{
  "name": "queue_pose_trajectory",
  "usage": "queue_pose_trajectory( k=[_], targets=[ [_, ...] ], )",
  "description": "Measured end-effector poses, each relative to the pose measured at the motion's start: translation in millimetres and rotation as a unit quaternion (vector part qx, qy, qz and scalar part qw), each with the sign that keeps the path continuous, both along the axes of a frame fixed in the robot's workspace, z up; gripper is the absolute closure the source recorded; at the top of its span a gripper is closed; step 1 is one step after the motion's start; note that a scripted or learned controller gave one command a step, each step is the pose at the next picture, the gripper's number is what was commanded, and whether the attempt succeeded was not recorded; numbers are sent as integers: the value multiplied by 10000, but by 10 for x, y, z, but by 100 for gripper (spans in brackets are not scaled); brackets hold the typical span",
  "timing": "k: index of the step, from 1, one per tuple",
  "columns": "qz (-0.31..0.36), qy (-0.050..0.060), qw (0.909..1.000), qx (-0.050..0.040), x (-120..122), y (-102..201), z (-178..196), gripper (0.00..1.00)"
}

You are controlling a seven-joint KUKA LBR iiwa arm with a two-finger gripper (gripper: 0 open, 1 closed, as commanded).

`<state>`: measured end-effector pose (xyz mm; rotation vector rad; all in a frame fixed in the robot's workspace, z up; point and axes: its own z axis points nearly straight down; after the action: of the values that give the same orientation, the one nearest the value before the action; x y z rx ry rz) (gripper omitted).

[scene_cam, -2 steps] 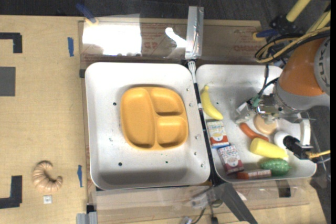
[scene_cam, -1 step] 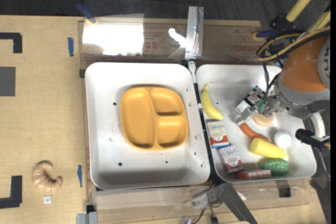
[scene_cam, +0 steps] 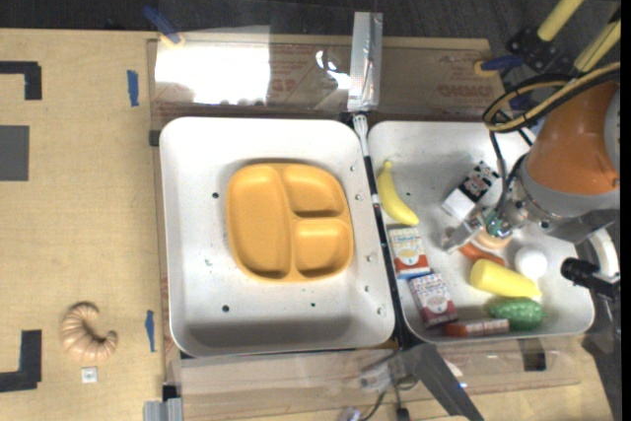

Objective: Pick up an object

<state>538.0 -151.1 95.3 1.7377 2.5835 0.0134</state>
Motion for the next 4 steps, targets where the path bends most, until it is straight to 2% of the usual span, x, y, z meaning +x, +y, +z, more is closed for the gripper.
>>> queue_pose_trajectory(
  k=[1, 2, 3, 4],
  targets=[
    [-689, 0, 9976, 10, 53, 212, -4, 0],
    [783, 19, 9969, -26, -24, 232, -2, 0],
    [6, 7, 10000, 0, 574, 487, 4, 0],
    [-1004, 30, 9949, 31, -263, 95, -19, 0]
  ],
)
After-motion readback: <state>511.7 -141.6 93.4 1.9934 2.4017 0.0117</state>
